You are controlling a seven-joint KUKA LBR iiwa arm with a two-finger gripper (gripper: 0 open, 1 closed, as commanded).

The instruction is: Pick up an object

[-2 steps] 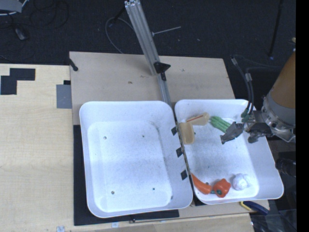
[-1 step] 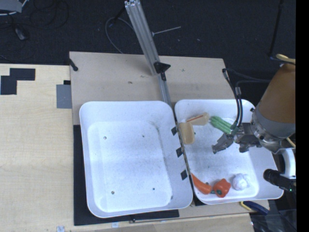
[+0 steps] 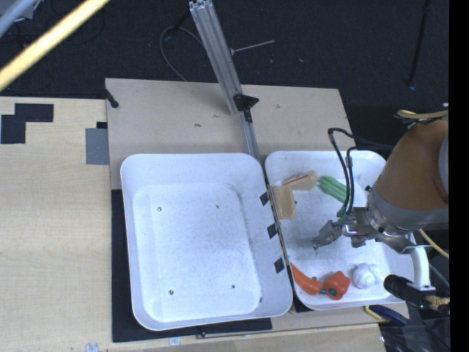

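Jaws: cannot tell how they stand. The gripper [image 3: 327, 235] reads as a dark blurred shape over the right bin [image 3: 322, 284], nothing visible between its tips. The arm [image 3: 414, 174] comes in from the right, orange band uppermost, wrist angled down and left into the bin; its bulk hides the bin's right wall and part of the floor. Black cable loops over the wrist. Objects in the right bin: tan block [image 3: 283, 200] against the left wall, a pale piece [image 3: 302, 180] just above it, green item [image 3: 333, 188] partly behind the cable, orange pepper [image 3: 326, 283] and white ball [image 3: 363, 275] near the front edge. Gripper sits between the green item and the pepper, touching neither as far as seen. Left bin [image 3: 139, 174] is beside it.
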